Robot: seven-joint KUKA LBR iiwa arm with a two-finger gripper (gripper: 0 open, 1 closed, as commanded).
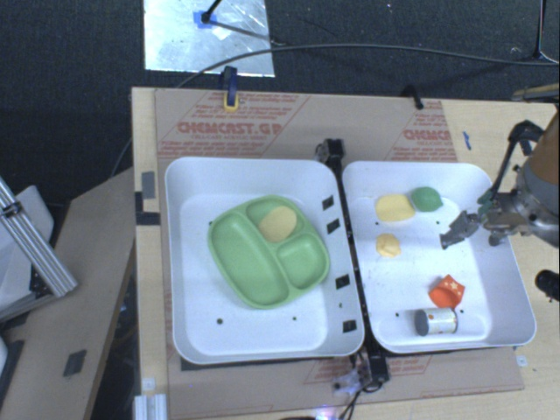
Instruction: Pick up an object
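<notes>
Can (pixel 436 322) lies on its side near the right bin's (pixel 512 322) near edge, closest to the camera, with an orange piece (pixel 446 290) just beside it toward the middle. Small yellow lump (pixel 388 246) sits mid-bin toward the left wall; bigger yellow piece (pixel 395 206) and green ball (pixel 426 199) sit side by side by the far edge, nearly touching. Gripper (pixel 457 232) hangs over the right half of that bin, between the green ball and the orange piece, nothing between its fingers; can't tell how wide they are. Looks like it's poised above open floor, not yet lined up on any one thing. Left bin (pixel 188 322) holds a green divided tray (pixel 249 274), with a yellow piece (pixel 278 224) in its far compartment, probably the drop-off side.
</notes>
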